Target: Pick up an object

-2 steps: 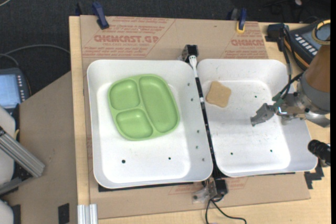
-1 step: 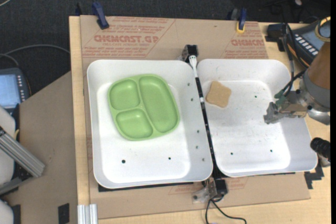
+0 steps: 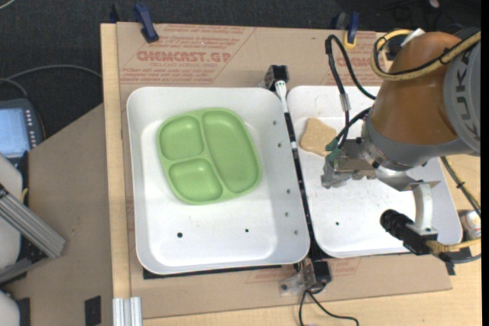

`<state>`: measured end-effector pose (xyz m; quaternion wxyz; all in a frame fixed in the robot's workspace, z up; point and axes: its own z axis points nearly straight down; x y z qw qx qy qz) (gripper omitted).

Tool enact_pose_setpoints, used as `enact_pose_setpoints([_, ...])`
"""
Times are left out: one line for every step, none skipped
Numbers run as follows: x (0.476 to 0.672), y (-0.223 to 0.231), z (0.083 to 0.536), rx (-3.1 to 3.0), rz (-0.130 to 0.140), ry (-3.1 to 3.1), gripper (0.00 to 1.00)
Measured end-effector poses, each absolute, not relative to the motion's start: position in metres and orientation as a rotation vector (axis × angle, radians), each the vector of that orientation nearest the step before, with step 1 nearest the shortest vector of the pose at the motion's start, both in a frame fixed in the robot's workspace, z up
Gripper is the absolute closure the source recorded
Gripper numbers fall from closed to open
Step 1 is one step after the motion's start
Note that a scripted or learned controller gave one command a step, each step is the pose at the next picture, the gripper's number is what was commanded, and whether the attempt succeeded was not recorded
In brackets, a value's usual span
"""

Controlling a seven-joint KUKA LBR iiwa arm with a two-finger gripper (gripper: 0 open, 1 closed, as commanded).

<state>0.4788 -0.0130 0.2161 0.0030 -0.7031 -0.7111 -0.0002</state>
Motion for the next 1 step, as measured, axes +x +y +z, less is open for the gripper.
enact_pose_setpoints([0.4806, -0.0109, 0.3103, -2.224, -0.013, -2.230, 1.00])
